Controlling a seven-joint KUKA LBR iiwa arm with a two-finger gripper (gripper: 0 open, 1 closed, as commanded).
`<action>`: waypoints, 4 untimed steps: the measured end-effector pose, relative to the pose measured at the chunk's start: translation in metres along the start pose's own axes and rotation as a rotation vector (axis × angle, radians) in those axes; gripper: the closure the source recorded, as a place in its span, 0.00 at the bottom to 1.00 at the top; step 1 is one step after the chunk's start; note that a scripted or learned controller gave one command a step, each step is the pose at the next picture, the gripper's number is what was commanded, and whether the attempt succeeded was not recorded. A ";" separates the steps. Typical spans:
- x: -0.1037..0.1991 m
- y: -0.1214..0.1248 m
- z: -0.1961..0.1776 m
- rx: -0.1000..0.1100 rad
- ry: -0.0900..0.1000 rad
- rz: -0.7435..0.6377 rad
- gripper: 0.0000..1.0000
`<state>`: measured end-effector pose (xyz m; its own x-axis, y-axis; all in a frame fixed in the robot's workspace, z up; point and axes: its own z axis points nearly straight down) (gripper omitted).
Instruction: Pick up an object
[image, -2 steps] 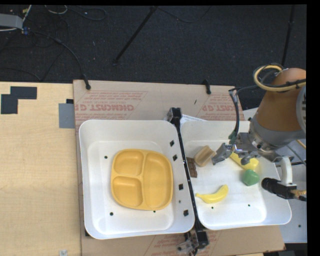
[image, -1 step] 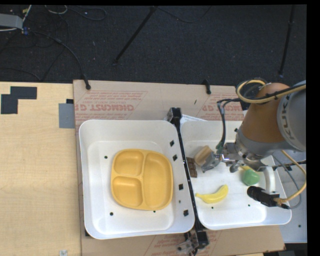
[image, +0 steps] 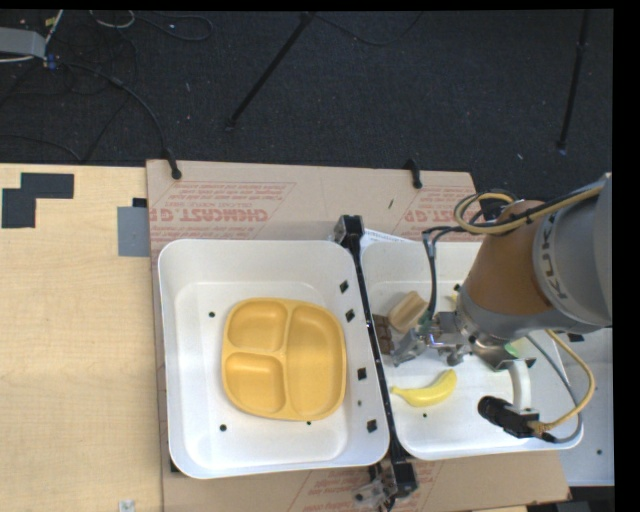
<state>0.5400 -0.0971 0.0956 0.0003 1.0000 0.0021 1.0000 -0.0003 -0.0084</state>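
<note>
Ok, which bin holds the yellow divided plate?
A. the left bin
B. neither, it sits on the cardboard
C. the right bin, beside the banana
A: the yellow divided plate lies flat in the left bin, while the banana lies in the right bin below the gripper.

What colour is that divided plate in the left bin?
Yellow all over. The divided plate shows plainly in the camera view.

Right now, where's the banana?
The banana lies in the right bin, near its front left, close to the divider and just below the claw.
</note>
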 end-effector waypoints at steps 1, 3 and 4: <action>0.000 -0.001 0.009 -0.003 -0.001 0.001 0.00; -0.002 0.000 -0.064 -0.007 -0.002 -0.001 1.00; 0.000 -0.002 -0.106 -0.008 -0.002 -0.001 1.00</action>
<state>0.5394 -0.0976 0.2011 -0.0010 1.0000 0.0003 1.0000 0.0010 -0.0004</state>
